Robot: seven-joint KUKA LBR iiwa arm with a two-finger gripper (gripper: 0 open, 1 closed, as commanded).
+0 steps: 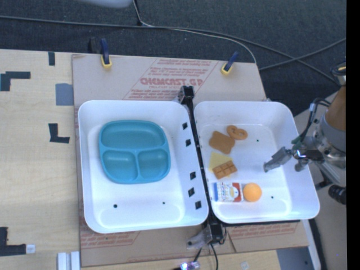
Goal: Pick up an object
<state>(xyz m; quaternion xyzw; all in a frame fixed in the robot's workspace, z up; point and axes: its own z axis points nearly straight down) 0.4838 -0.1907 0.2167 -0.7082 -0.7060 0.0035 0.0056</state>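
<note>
The right bin [281, 114] holds several small items. A brown pretzel [237, 132] lies beside a brown toast piece [221, 142]. Below them is a yellow and brown waffle block [223, 166]. Near the front wall a red and white carton [226, 192] lies next to an orange ball [252, 192]. My gripper [288, 161] hangs over the right side of this bin, open, with nothing between its fingers. It is to the right of and slightly above the orange ball, apart from every item.
The left bin [90, 207] holds a blue divided plate [135, 151]. A black divider [194, 162] runs between the bins. Both bins rest on a cardboard sheet [169, 77] held by two clamps. Bare white floor lies in the right bin's middle and far right.
</note>
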